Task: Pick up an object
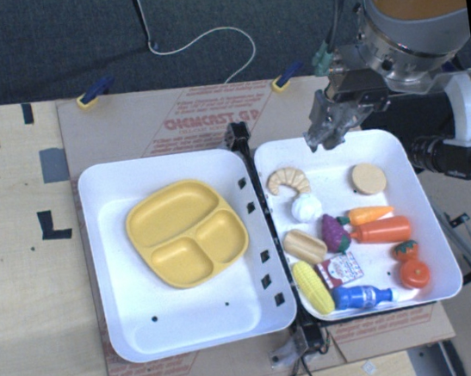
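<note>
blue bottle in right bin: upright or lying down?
Lying down: the blue bottle rests on its side along the right bin's front edge, white cap pointing right.

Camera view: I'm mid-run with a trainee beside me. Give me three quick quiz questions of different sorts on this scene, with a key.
1. True or false: the yellow divided tray lies in the right bin.
2. Which item lies closest to the gripper? A) blue bottle B) croissant C) tomato
3. Fill in: the corn cob lies against the right bin's ____ wall.

Key: 1 false, it lies in the left bin. 2 B. 3 left.
</note>
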Controlling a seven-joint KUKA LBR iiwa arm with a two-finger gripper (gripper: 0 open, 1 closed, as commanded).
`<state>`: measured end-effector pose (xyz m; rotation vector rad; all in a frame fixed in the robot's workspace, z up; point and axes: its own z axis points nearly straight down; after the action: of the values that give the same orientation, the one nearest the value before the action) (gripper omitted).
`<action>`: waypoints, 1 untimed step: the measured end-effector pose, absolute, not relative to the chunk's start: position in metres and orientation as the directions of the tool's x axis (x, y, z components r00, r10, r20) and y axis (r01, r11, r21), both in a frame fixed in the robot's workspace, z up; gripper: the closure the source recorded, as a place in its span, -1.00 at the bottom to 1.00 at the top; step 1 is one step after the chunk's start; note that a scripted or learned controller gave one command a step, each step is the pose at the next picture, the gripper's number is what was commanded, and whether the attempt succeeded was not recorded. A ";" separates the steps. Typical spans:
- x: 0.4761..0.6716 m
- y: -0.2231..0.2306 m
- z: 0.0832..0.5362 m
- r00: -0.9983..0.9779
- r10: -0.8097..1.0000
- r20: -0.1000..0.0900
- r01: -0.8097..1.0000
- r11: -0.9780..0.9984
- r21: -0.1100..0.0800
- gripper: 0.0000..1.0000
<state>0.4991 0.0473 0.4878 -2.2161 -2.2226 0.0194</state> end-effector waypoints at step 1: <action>0.484 0.048 0.478 -0.001 1.000 -0.003 1.000 0.001 -0.007 1.00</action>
<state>0.4844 0.0483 0.4780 -2.2184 -2.2199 0.0111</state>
